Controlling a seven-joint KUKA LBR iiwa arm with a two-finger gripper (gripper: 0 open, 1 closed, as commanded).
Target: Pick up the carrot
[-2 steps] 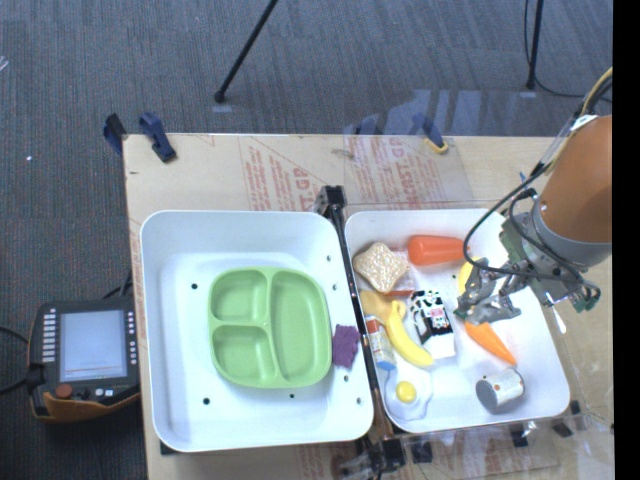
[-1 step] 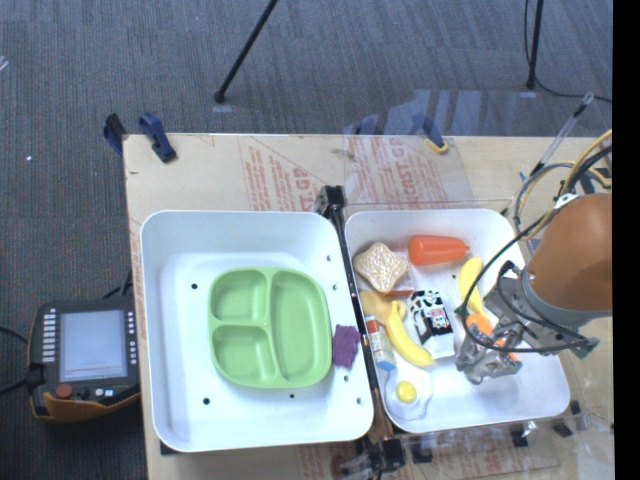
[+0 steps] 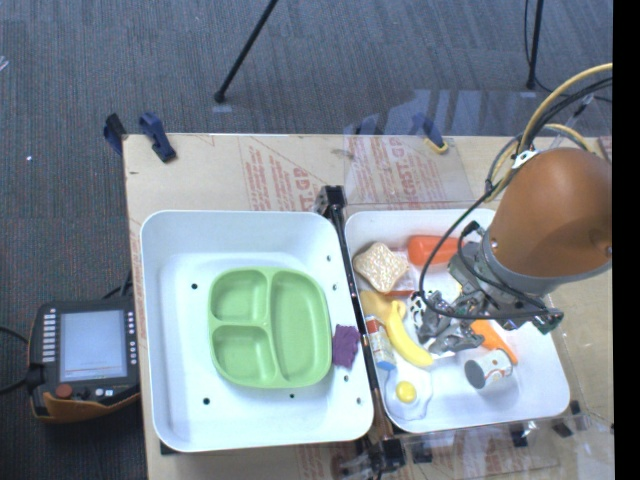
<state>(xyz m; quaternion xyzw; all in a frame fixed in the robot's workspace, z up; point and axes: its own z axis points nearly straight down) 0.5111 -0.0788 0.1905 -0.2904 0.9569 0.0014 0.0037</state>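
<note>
Right bin (image 3: pixel 545 393): carrot (image 3: pixel 497 338) half-hidden

The carrot (image 3: pixel 497 338) is orange and lies flat on the floor of the right bin (image 3: pixel 545 393), toward its right side. Much of its length is hidden under the arm's wrist; the visible part slants down to the right and ends in a blunt rounded tip. That tip sits just above a small white cup (image 3: pixel 487 371), close to it or touching.
</note>
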